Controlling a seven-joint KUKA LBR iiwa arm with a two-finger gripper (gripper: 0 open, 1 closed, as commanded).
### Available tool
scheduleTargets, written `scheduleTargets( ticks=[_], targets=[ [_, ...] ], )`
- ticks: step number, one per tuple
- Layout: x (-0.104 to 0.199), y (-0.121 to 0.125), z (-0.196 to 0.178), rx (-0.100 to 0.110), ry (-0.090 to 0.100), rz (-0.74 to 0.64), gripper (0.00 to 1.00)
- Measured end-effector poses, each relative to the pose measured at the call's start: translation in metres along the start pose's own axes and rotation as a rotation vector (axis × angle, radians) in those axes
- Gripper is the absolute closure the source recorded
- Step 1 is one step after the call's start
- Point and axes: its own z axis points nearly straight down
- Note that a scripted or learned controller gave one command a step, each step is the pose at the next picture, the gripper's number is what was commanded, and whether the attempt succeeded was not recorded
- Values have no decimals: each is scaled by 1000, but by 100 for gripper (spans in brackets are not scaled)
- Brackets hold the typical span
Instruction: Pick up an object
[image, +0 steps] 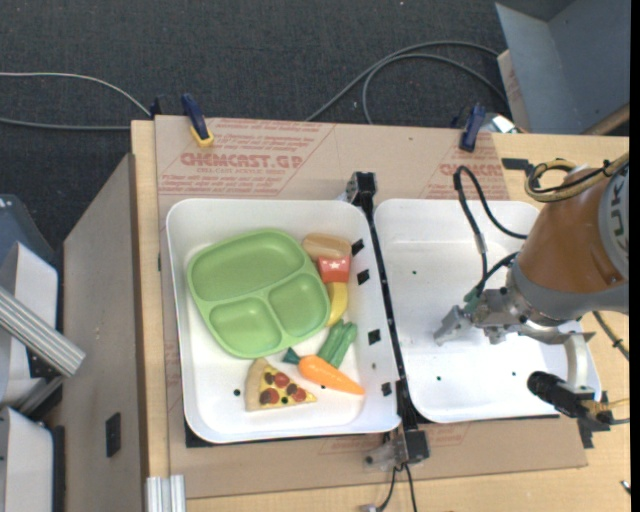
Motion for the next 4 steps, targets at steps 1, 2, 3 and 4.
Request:
scheduleTargets(
  ticks=[1, 2, 3, 4],
  targets=[
    [1, 0, 41, -3, 0, -1, 0],
    [0, 1, 28, -8, -2, 1, 100],
    [5, 7, -17, -14, -4, -3, 100],
    [4, 12, -81, -16, -5, -3, 100]
  ],
)
